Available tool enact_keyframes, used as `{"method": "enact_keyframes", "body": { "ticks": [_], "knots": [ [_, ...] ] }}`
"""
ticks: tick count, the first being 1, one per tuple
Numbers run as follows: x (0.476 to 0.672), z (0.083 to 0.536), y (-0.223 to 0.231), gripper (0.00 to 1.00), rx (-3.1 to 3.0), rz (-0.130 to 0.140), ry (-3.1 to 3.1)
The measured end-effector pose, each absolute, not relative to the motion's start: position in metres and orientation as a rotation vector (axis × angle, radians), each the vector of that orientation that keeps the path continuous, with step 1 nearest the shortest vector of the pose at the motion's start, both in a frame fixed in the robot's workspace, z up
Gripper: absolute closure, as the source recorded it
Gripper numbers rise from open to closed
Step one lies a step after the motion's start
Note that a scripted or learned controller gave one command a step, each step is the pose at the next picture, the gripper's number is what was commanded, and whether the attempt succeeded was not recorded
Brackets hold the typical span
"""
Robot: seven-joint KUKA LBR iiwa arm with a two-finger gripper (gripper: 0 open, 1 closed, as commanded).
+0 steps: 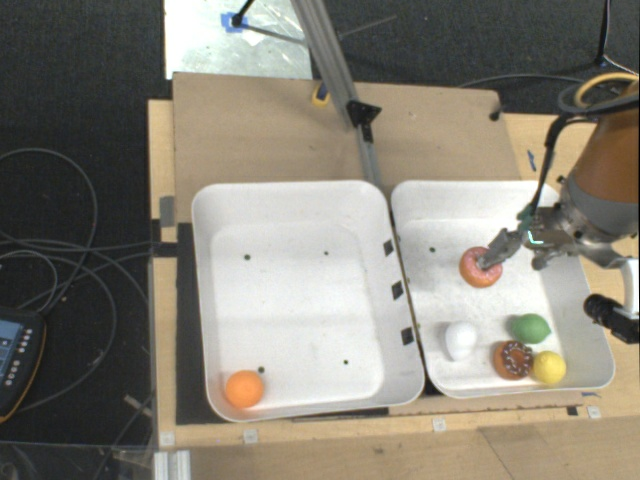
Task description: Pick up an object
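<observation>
bins (300, 203): you see white plastic, faintly speckled, matt.
bench (420, 128): flat brown board, dull, like fibreboard.
floor (80, 68): dark, rough carpet weave.
pole (325, 43): smooth grey metal.
orange ball (243, 389): smooth with a soft sheen.
arm (612, 163): you see glossy orange casing.

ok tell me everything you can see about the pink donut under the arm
The pink donut is a small round ring, pink-orange on top, probably a toy. It lies flat on the floor of the right bin, in its upper half, apart from the other objects. The pincer reaches down onto its centre, hiding the hole.
</observation>
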State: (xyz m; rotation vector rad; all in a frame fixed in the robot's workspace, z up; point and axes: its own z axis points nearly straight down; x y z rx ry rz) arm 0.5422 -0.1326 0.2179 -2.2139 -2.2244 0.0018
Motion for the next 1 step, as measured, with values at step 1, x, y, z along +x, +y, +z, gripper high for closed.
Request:
{"method": "enact_keyframes", "body": {
  "ticks": [1],
  "knots": [
    [0.5430, 0.2197, -0.1327, 0.00, -2.218, -0.002, -2.225]
  ]
}}
